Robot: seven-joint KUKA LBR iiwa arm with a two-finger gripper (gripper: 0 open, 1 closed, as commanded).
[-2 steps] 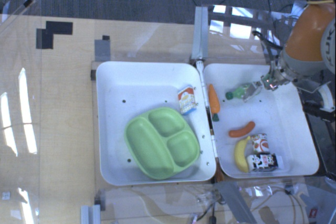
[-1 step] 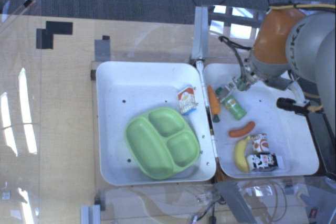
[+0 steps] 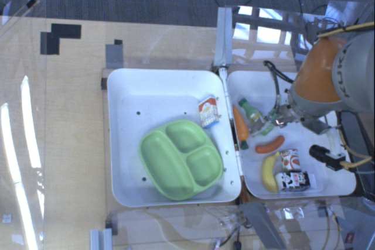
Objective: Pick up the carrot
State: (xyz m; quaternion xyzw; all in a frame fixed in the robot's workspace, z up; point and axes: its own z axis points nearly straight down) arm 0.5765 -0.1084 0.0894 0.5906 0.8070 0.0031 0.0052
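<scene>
- The right bin point(image 3: 328, 187) held the carrot point(image 3: 240, 124) against its left wall.
- The tool point(image 3: 270, 122) hovered just right of the carrot, apart from it; its state could not be told.
- The carrot lay lengthwise along that wall, its thin end pointing away from the camera.

We counted two white bins point(image 3: 120, 126), one green plate point(image 3: 180, 158), one carrot point(image 3: 240, 125), one banana point(image 3: 269, 173), one sausage point(image 3: 269, 144).
</scene>
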